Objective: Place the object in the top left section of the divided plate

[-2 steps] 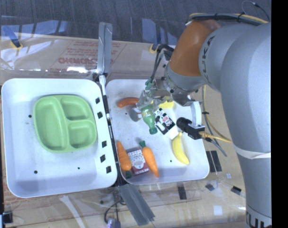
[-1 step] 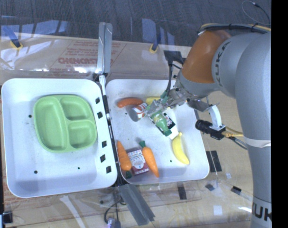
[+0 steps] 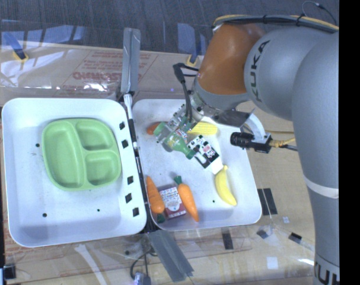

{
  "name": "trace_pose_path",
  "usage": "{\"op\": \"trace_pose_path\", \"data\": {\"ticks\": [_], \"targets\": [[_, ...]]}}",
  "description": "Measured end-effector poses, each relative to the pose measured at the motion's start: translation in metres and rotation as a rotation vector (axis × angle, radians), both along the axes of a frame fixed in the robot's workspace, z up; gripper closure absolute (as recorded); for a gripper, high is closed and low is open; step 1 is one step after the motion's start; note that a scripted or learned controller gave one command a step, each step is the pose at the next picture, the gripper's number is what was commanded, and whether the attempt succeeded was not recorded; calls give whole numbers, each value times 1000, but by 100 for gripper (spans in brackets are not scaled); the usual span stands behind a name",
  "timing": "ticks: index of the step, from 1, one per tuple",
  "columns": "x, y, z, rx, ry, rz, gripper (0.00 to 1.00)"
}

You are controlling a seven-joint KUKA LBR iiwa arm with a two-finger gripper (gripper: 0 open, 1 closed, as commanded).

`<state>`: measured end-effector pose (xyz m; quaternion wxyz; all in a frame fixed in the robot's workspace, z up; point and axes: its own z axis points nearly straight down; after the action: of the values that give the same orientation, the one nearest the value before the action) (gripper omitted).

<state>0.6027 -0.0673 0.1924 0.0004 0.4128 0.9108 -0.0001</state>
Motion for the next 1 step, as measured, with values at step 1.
{"op": "trace_pose_path", "data": {"ticks": [1], "targets": [[21, 92, 26, 0, 2, -9, 100]]}}
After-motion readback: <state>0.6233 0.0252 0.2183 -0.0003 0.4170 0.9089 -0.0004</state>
